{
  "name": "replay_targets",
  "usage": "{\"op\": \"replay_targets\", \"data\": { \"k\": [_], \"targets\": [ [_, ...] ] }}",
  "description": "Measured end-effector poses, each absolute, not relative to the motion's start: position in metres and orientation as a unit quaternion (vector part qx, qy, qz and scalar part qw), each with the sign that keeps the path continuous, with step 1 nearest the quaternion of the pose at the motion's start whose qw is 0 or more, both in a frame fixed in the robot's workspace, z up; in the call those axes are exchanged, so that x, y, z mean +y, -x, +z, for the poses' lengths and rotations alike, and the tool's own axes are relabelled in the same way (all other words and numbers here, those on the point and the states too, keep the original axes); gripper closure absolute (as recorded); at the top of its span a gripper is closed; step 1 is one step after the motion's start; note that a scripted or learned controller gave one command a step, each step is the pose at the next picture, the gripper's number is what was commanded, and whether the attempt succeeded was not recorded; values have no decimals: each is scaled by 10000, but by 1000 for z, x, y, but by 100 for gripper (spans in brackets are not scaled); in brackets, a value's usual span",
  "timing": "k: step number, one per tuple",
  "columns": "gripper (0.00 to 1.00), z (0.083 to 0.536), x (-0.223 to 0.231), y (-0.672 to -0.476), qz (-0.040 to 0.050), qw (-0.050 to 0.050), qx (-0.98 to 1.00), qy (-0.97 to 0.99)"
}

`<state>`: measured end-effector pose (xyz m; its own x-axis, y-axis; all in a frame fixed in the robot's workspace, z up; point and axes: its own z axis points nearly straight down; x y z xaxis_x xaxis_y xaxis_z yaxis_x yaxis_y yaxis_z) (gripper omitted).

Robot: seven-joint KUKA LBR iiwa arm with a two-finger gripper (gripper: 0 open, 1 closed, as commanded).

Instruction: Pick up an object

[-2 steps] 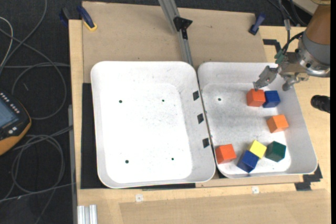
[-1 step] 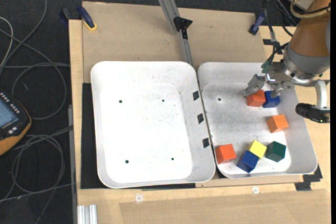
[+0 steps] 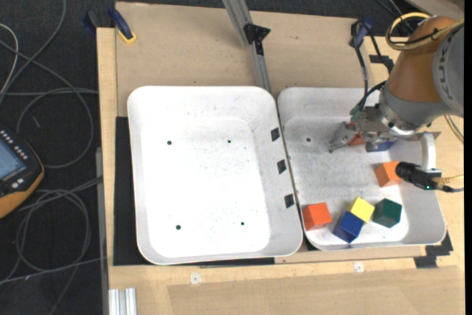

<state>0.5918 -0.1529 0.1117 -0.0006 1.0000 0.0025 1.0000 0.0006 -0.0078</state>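
Jaws low; five blocks in right bin.

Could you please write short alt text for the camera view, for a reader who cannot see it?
A grey robot arm reaches from the right over the right bin, its gripper low above the floor. Orange, yellow, blue and green blocks cluster along that bin's near edge; the left bin sits beside it.

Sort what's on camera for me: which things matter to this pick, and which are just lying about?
In play:
gripper
right bin
orange cube
yellow cube
blue cube
green cube
second orange block, partly hidden by the arm

Lying about:
left bin
blue clamps
handheld pendant
floor cables
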Motion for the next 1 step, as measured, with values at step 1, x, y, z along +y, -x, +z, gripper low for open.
{"op": "replay_targets", "data": {
  "k": [1],
  "targets": [
    [100, 127, -154, -594, -10, -6, -7071, 7071]
  ]
}}
